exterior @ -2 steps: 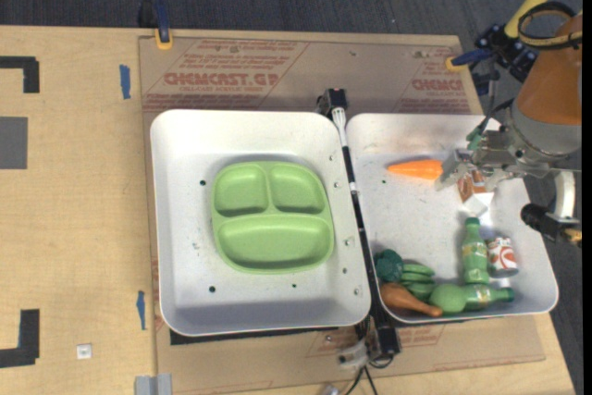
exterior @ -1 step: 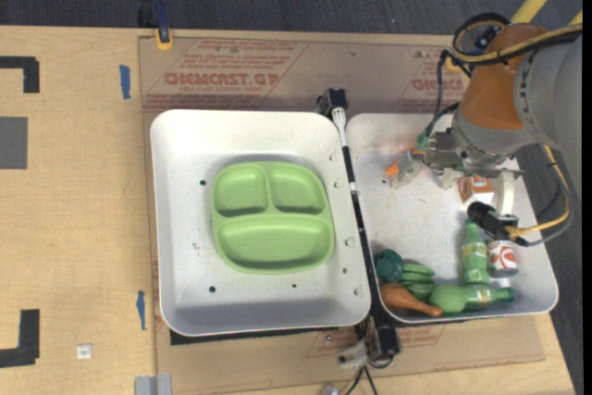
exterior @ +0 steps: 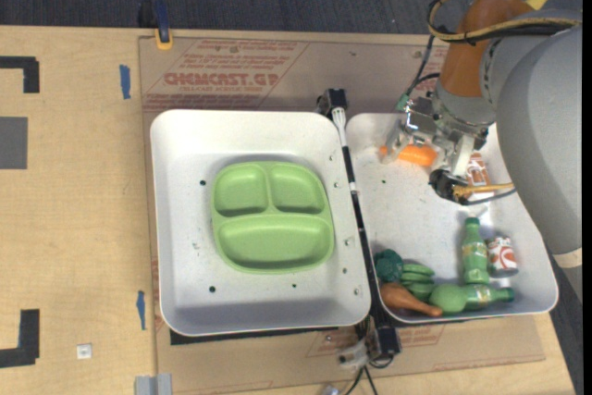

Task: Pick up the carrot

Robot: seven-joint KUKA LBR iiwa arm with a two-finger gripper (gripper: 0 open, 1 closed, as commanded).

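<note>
— Looking far to the left of the claw, we see red writing (exterior: 222, 79) on the brown board. Can we read it?

— We think it says "CHEMCAST GP". The small lines above it are too tiny for us.

— What sits in the left bin (exterior: 176, 199), well away from the claw?

— A green plate (exterior: 273, 216) with three parts. It lies flat in the middle and nothing is on it.

— Now the carrot (exterior: 413, 156). Where is it?

— We think it is the bright orange piece in the right bin (exterior: 407, 208), touching the claw (exterior: 435, 153) on its left side. It lies near the far edge of that bin.

— Why is the claw down there?

— We guess it came down low to grab the carrot. The claw leans right over it.

— Is the claw wide, narrow, or holding the carrot?

— We cannot tell. Its dark parts hide that.

— What lies below the claw, near the front edge?

— A brown-orange veggie (exterior: 407, 299) and a leafy green thing (exterior: 390, 265). To their right a green bottle (exterior: 474, 256) stands up, beside a red and white can (exterior: 502, 254). They are well apart from the claw, so they should not get in its way.

— Can we read their labels?

— No, they are too small and blurry.
</note>
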